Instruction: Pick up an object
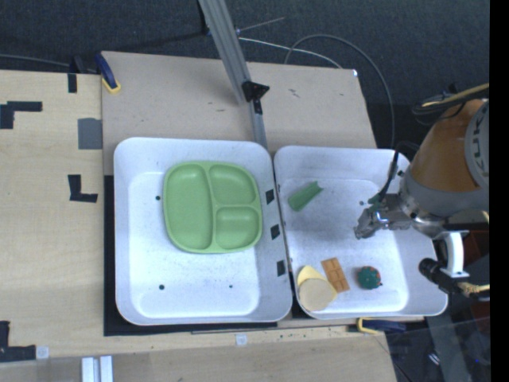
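Op A: While I log the right bin [342,161]: green wedge [304,195] upper left; tan block [335,274], cream round piece [315,290] and small green-red ball [367,278] along the near wall.

Op B: Gripper [365,226] mid-bin, apart from all four. I cannot tell its opening from here.

Op A: Risk, my reading: it closes on bare floor, or nudges the ball rolling.

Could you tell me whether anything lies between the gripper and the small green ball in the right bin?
Nothing visible does. The gripper hangs over bare floor of the right bin, and the green ball lies below it in the picture. The orange block sits to the ball's left, off that line.
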